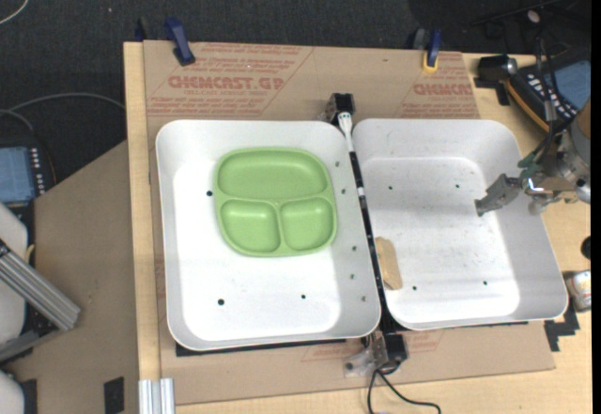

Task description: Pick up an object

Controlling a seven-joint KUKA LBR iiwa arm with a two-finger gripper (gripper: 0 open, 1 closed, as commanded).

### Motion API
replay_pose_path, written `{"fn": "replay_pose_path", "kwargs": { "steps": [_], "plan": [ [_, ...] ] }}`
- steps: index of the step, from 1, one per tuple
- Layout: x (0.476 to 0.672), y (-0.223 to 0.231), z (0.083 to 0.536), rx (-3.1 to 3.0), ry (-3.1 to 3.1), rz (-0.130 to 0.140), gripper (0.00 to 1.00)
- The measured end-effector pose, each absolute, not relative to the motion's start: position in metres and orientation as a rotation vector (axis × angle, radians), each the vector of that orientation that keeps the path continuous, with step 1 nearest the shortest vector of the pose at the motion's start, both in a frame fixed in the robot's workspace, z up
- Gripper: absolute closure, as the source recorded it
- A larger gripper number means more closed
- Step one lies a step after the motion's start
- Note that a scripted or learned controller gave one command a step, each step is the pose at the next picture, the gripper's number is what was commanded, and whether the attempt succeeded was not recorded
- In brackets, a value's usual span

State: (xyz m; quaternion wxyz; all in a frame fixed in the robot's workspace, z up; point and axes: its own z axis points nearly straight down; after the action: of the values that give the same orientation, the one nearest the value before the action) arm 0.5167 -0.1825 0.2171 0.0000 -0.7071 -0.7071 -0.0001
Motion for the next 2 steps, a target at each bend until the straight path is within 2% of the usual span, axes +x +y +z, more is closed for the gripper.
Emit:
{"fn": "replay_pose_path", "kwargs": {
  "steps": [1,2],
  "plan": [
    [0.517,-0.183,0.228,-2.223,-2.225,-0.002,1.00],
    [0.547,-0.160,0.539,-2.232,-2.240,-0.017,1.00]
  ]
}}
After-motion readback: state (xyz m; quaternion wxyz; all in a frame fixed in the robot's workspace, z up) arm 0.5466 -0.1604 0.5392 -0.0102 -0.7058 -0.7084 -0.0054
